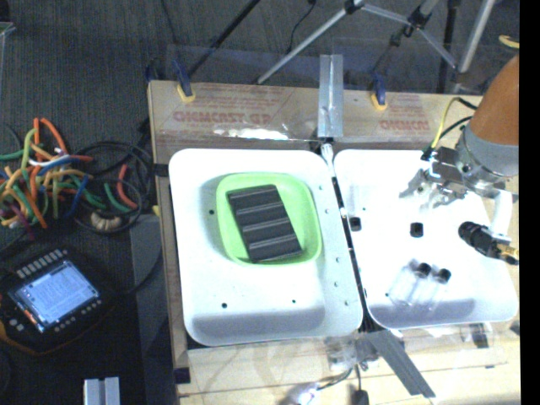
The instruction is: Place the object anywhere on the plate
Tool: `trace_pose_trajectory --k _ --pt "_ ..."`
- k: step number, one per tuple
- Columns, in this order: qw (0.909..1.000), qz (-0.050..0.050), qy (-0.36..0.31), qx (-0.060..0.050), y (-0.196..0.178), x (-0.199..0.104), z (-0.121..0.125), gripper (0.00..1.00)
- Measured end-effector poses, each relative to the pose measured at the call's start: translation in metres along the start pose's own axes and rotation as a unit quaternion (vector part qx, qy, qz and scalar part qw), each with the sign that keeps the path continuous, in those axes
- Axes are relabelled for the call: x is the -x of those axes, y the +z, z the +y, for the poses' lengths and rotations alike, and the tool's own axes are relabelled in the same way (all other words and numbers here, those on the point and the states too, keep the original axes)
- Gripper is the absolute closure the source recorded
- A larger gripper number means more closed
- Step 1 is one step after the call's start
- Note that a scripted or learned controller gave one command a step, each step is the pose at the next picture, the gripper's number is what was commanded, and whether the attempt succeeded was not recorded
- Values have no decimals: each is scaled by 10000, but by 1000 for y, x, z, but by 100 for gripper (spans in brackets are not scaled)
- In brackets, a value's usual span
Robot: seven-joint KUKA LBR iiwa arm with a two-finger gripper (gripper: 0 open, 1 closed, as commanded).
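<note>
- The dark ridged block (265, 222) already lies on the green plate (224, 194), a little tilted, its long side running from the plate's far edge to its near edge; judged from this, the placing looks done.
- The plate sits in the left bin (253, 315), toward that bin's far half and slightly nearer its right wall, leaving bare white floor along the near edge.
- The gripper (439, 184) hangs over the right bin (472, 306), near its far right corner and well apart from the plate; probably it is parked clear of the work. Whether it is spread or closed I cannot tell, and nothing can be seen in it.
- Small dark bits (416, 229) and a clear piece (413, 283) lie on the right bin's floor, toward the middle and the near edge.
- Red printing runs along the board (253, 116) behind the bins, but it is too blurred to read.
- A handheld controller (52, 294) with a lit screen rests left of the bench beside a tangle of coloured cables (51, 171); its screen text is illegible.
</note>
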State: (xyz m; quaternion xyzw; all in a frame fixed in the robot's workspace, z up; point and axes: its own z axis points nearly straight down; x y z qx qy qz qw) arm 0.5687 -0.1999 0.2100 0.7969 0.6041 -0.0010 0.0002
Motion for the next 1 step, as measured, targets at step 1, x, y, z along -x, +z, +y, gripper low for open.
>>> trace_pose_trajectory --k 1 --pt "10000 0 0 0 0 0 0 0"
